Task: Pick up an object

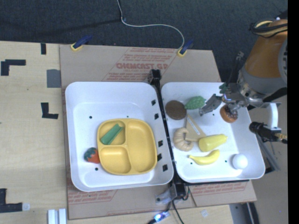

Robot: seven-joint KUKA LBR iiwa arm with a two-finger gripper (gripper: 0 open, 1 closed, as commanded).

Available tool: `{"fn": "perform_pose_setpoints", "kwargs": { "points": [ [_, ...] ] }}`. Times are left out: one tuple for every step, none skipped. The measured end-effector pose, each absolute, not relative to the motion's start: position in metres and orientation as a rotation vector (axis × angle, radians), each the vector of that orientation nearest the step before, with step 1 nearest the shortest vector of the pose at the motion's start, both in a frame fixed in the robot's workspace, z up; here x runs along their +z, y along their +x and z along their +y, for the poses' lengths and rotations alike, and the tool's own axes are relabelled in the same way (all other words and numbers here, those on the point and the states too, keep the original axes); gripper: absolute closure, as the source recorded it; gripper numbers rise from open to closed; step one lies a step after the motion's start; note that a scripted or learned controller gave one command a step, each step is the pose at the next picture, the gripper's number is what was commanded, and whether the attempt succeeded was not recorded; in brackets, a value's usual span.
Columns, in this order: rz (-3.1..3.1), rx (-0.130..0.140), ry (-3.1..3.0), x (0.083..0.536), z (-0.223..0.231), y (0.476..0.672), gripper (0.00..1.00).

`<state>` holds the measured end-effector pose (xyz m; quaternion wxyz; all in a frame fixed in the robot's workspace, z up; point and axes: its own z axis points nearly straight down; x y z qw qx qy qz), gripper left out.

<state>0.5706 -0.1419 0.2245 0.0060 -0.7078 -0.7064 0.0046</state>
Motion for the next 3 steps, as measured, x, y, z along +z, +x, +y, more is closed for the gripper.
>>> {"fn": "perform_pose_setpoints", "kwargs": {
  "points": [
    [-2.222, 0.002, -2.219, 0.232, -0.142, 0.573, 0.00],
    [-2.218, 0.008, -2.216, 0.168, -0.143, 0.567, 0.00],
    [-2.220, 0.007, -2.216, 0.121, -0.143, 0.573, 0.00]
  ]
}}
